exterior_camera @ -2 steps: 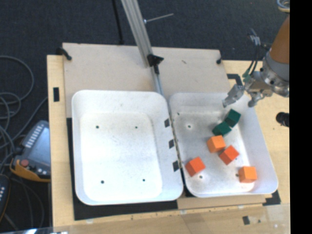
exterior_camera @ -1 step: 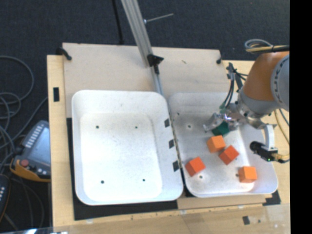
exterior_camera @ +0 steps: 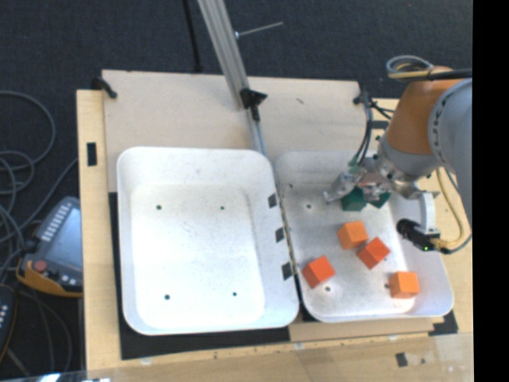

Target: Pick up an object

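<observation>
Risk lies in grip: the two-finger gripper [exterior_camera: 355,191] hangs over a small green block [exterior_camera: 352,201] in the right white bin [exterior_camera: 302,173]; jaw state I cannot tell, and an off-centre close could nudge it away

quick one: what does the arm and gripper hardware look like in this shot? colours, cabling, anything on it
The arm is a rounded grey body with a broad orange band above the wrist. A looped light cable arches over the top of it, and thin cables run down its near side toward the gripper, which is small, metallic grey with dark parts. A black fitting with a small green light sits on the white bracket below.
</observation>
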Motion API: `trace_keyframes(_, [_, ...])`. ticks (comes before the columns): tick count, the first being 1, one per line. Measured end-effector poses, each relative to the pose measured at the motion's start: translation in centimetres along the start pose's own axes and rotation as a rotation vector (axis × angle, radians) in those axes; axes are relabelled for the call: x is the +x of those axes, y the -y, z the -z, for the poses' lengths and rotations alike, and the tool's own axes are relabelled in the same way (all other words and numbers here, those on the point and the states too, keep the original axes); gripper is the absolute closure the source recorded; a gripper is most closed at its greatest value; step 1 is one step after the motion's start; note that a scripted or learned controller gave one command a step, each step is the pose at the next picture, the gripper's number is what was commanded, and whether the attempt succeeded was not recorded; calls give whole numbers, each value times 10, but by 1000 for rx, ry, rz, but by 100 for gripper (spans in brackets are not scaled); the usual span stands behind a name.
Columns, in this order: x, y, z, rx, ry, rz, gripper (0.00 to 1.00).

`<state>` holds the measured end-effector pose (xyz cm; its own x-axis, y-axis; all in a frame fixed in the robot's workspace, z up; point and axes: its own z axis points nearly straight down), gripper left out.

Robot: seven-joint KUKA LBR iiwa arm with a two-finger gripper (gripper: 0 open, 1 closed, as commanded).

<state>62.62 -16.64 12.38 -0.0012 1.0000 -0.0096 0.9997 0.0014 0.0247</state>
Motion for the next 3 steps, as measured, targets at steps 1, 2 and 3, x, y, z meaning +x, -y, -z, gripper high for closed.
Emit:
trace_keyframes(1, [2,16,-13,19,-8,2,0])
trace_keyframes(2, [16,52,-25,23,-7,-3,0])
trace_keyframes(3, [14,50,-14,18,-7,-10,100])
